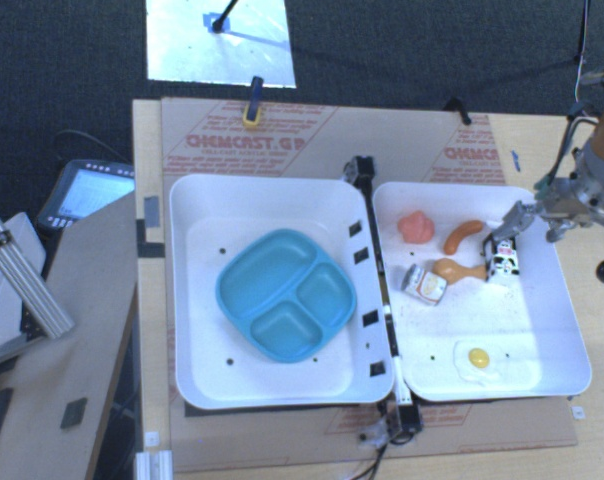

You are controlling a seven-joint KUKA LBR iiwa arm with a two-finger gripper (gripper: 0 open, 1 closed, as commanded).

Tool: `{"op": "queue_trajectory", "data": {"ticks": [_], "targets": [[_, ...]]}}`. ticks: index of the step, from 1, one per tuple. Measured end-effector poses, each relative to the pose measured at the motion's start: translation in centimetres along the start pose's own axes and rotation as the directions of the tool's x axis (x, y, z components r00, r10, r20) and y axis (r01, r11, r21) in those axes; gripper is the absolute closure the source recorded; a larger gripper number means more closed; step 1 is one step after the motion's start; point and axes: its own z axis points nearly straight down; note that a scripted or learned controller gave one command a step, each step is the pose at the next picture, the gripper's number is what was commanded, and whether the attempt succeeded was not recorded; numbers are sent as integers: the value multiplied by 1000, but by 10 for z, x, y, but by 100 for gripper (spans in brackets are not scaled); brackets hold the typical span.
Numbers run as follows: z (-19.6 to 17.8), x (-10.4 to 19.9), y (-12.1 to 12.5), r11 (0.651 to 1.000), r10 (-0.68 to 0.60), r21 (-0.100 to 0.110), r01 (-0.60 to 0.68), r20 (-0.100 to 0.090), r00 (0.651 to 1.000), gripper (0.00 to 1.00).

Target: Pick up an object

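The claw [504, 240] hangs over the right bin [557, 318] near its far right corner; whether it is apart or together I cannot tell; below it lie a pink lump [416, 226], an orange sausage [463, 234], a small carton [424, 284]; a fried egg [477, 360] lies near the front edge; the left bin [197, 268] holds a blue tray [285, 294].

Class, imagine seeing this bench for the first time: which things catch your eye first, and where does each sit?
The blue divided plate stands out most, lying alone in the middle of the left bin. Next comes the cluster in the right bin: a pink lump, two orange sausage-like pieces, a small packet, and a toy fried egg apart near the front. The gripper reaches in from the right, above a small black-and-white object.
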Motion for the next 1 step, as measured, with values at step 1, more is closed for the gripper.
{"op": "queue_trajectory", "data": {"ticks": [1], "targets": [[-7, 1, 3, 1000, -3, -12, 3, 3, 1000, 0]]}}
